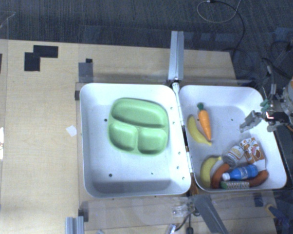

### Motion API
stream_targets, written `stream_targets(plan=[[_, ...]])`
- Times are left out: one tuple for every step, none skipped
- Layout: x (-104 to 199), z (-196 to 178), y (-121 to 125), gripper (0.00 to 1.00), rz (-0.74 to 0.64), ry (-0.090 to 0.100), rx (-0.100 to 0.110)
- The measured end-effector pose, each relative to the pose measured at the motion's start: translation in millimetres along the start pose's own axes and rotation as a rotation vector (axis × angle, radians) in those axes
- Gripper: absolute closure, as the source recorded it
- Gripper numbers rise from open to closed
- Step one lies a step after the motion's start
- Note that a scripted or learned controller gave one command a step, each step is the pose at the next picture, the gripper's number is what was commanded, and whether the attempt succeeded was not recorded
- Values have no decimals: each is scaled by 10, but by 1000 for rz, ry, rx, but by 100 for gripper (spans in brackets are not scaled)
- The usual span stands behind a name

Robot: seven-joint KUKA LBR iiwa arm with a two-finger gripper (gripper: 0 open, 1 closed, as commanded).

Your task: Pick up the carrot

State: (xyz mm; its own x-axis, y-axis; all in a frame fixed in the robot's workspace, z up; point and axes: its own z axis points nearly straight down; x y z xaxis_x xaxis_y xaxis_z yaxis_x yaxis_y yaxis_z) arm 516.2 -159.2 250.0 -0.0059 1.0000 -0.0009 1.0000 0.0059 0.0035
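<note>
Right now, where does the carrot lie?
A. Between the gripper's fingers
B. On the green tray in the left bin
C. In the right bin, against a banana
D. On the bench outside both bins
C. The carrot lies in the right bin, resting against a banana, well apart from the gripper at the bin's right side.

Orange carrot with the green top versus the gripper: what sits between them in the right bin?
In the camera view, only bare white bin floor separates the orange carrot from the gripper; no other item lies on that stretch.
</note>
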Motion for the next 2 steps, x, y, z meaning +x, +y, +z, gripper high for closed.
stream_targets(plan=[[471, 763, 608, 0, -64, 1, 1], [712, 1538, 854, 0, -73, -1, -4]])
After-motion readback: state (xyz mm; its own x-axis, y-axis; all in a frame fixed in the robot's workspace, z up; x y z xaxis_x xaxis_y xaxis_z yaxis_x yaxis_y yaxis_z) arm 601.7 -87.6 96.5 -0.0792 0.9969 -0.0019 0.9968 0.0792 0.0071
